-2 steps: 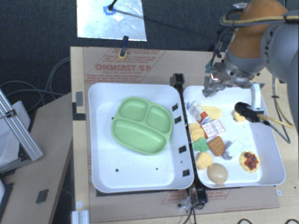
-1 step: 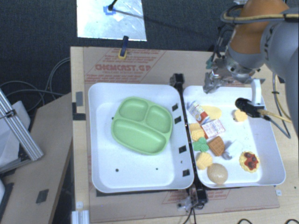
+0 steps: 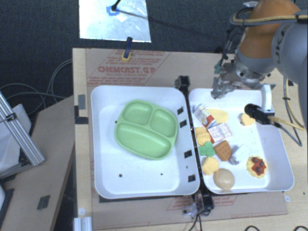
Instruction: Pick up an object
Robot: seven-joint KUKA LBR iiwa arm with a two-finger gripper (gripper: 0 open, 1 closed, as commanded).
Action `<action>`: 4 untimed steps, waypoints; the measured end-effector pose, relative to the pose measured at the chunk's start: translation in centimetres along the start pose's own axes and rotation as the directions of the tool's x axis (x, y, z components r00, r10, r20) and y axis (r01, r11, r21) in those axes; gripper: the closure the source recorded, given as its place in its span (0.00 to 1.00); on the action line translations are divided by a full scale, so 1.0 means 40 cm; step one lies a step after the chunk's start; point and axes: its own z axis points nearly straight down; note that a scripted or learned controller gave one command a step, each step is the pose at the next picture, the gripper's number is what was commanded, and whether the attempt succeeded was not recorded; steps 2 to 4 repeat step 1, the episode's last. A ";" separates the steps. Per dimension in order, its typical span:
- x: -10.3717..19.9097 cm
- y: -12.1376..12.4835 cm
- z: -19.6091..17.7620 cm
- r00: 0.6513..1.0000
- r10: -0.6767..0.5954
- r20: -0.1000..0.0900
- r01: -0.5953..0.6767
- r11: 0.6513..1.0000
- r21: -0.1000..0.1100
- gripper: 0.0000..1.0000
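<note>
Jaws (image 3: 220,91) state unclear above right bin (image 3: 284,170); wrapped packet (image 3: 204,114) lies diagonally.

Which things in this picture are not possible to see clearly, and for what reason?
- Gripper: camera view; small and dark under the wrist, so whether it is open or shut cannot be told.
- Arm: camera view; cut off by the right edge.
- Packet in the right bin: print too small to read.
- Grey piece beside the waffle: too small to identify.
</note>
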 end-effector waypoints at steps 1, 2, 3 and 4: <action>0.001 -0.002 0.051 1.000 0.000 0.000 0.000 1.000 0.001 1.00; 0.001 -0.002 0.051 1.000 0.000 0.000 0.000 1.000 0.001 1.00; 0.001 -0.002 0.051 1.000 0.000 0.000 0.000 1.000 0.001 1.00; 0.001 -0.002 0.051 1.000 0.000 0.000 0.000 1.000 0.001 1.00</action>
